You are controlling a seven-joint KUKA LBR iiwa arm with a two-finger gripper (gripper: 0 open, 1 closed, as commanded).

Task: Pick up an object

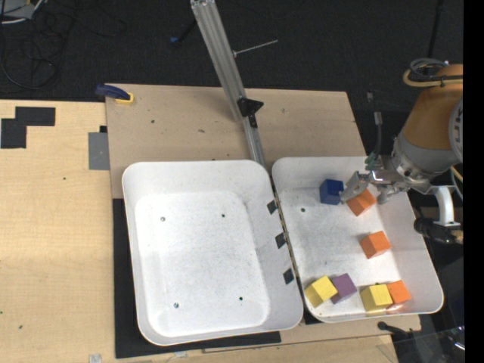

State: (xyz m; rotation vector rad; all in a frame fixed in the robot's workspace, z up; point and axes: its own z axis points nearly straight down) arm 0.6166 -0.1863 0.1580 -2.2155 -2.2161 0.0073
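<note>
Camera view takes in the whole bench (189,123) from above, a pale wooden surface carrying two shallow white bins side by side. Biggest of what sits on it is the left bin (151,184), and beside it, touching along a seam with small black clips, is the right bin (291,176), where all the blocks lie. A slanted aluminium rail (223,59) runs from the far edge down toward the seam between the bins, likely a camera or fixture mount. Reaching in from the right is the arm (431,127), its orange band over a grey wrist, lowered over the far end of the right bin. Its gripper (368,191) has fingers spread either side of an orange cube (362,202), which looks tilted and caught between them, so I would judge it to be pinching that cube, just off or barely at the bin floor; that is the thing being picked up. Just beside it on the left sits a blue cube (330,191), close enough to be nudged. Further down lies a second orange cube (375,243) on its own, and along the near rim a row: yellow cube (321,289) touching a purple cube (344,286), then another yellow cube (376,297) against a small orange cube (398,292).
</note>
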